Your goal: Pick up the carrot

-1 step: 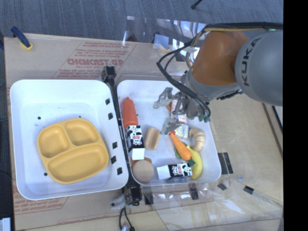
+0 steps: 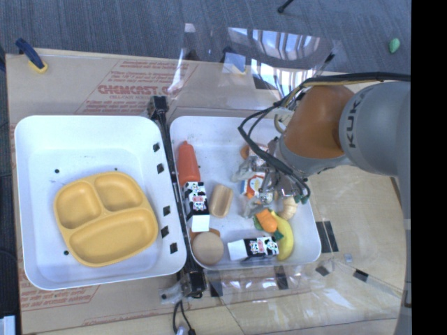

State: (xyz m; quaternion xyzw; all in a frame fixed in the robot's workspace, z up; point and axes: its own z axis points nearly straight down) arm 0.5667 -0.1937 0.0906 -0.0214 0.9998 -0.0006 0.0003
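While the end effector [image 2: 262,187] sits low in the right bin [image 2: 227,128], its grip unreadable, the carrot [image 2: 187,163] lies at nine o'clock from it. Bins rest on a cardboard-covered counter [image 2: 105,82]; the arm [image 2: 349,128] enters from three o'clock.

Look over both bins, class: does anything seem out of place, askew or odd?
Nothing looks spilled or damaged. The right bin is a loose jumble: the carrot lies along its left wall, and two milk cartons lie tipped over. The yellow divided plate sits askew in the left bin.

"CHEMCAST" in red on the bench sheet [image 2: 129,89]; "KU" on the arm [image 2: 349,128].
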